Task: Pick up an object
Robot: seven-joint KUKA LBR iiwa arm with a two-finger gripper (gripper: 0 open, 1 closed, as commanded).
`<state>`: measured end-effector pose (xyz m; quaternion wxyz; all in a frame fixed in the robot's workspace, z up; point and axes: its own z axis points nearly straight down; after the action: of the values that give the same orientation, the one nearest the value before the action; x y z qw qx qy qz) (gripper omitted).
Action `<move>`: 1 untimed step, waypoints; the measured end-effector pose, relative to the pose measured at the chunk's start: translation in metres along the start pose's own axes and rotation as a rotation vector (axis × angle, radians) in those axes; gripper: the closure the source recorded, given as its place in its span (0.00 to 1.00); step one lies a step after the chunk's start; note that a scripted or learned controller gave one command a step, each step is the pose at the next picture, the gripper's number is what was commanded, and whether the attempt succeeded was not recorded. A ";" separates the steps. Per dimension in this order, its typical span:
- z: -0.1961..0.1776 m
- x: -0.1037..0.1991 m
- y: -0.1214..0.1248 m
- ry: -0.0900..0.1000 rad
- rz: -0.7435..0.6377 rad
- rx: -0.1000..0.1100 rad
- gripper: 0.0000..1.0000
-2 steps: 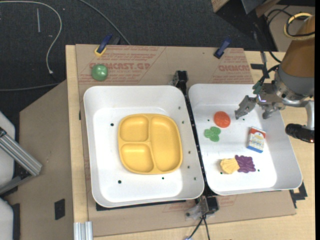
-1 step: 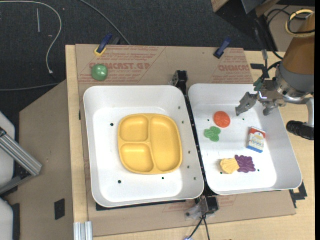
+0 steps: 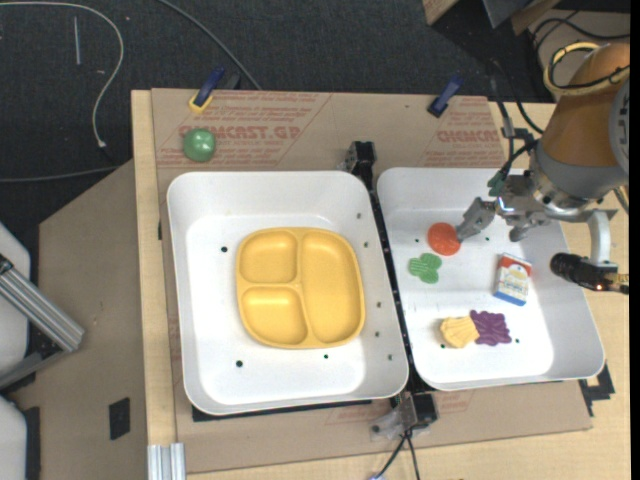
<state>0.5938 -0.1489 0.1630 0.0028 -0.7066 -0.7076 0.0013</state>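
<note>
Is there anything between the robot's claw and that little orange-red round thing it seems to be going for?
Nothing visible. The gripper hangs over the right white bin, with one finger close beside the small orange-red round object. The green leafy piece and small white carton lie nearer the camera, off that line.

A grey arm's claw is seen spread over the right white bin, just beside a round orange-red toy. A yellow three-compartment plastic plate is held in the left white bin.
</note>
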 end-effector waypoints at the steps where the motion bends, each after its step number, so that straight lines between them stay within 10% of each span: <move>1: 0.059 0.004 0.007 0.000 0.000 0.000 0.00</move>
<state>0.6008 -0.1448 0.1037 0.0029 -0.7065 -0.7077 0.0012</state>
